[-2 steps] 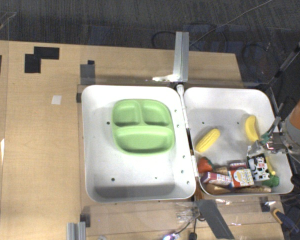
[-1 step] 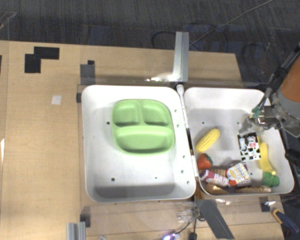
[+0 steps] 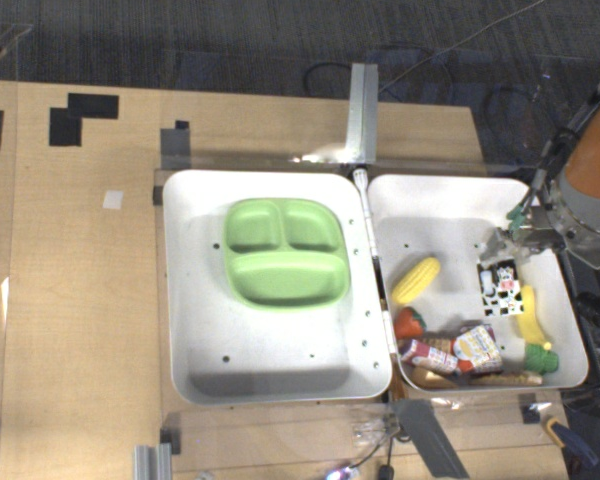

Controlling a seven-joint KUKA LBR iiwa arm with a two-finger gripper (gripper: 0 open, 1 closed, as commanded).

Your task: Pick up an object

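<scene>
Hovering low over the right bin [image 3: 450, 200], well to the right of the corn cob [image 3: 417, 279] and a little behind it, close to the bin's right wall. Impossible to tell whether the jaws are released or clenched: too small, and tangled with grey metal and a speck of green. Nothing seen grasped between them. Hanging from the grey arm [image 3: 586, 223] with the orange band [image 3: 594, 158], reaching in from far right of the corn cob.

Just in front of the jaws, right of the corn cob: a small white card [image 3: 500, 290] with black marks and a red spot, lying flat on the bin floor. Touching that card's right edge, farther right of the corn cob: a banana [image 3: 529, 313], lying lengthwise toward the front wall. At the banana's near end, in the front right corner: a green toy [image 3: 544, 359].

In front of the corn cob, near to it: a red vegetable [image 3: 409, 322] with a green top. In front of the cob and slightly right, crowded along the front wall: a red and white packet [image 3: 430, 353], then a pale wrapper [image 3: 477, 346] overlapping it, then a brown stick [image 3: 500, 376] lying along the wall beneath both.

Left of the corn cob, beyond the ridge between the two bins: the left bin [image 3: 195, 348], holding a green divided plate [image 3: 285, 251] set toward its rear half, upright, three compartments showing. Under both bins: the pale wooden surface [image 3: 70, 298], stretching far left of the corn cob.
</scene>
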